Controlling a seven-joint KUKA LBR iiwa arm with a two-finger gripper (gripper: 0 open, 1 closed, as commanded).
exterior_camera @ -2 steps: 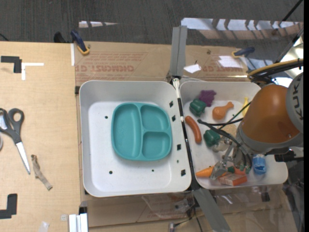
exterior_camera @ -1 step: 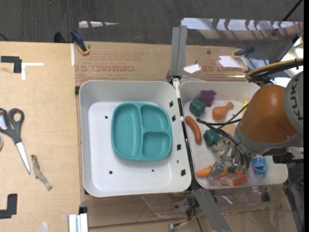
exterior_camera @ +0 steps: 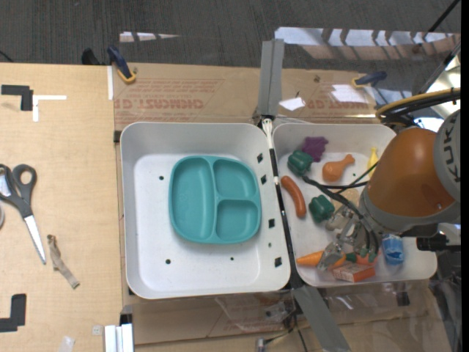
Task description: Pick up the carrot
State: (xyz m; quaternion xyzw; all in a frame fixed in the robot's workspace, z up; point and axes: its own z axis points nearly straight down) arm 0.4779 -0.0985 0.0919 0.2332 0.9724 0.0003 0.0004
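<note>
— So, how far has it got with the small orange toy carrot (exterior_camera: 311, 258)?

— Not lifted yet, by my reading. It lies on the floor of the right-hand shallow white bin (exterior_camera: 410, 273), near the front left corner, tip toward the divider.

— And the metal two-finger gripper (exterior_camera: 338, 254)?

— Low in that bin, just beside the carrot's thick end, perhaps touching. Cables and clutter hide the tips, so I cannot tell how wide it stands or whether it grips anything.

— What's nearby?

— A red-orange block (exterior_camera: 355, 273) and a blue piece (exterior_camera: 393, 249) crowd it. The teal divided plate (exterior_camera: 215, 199) sits in the left bin. Securing and raising remain.
</note>
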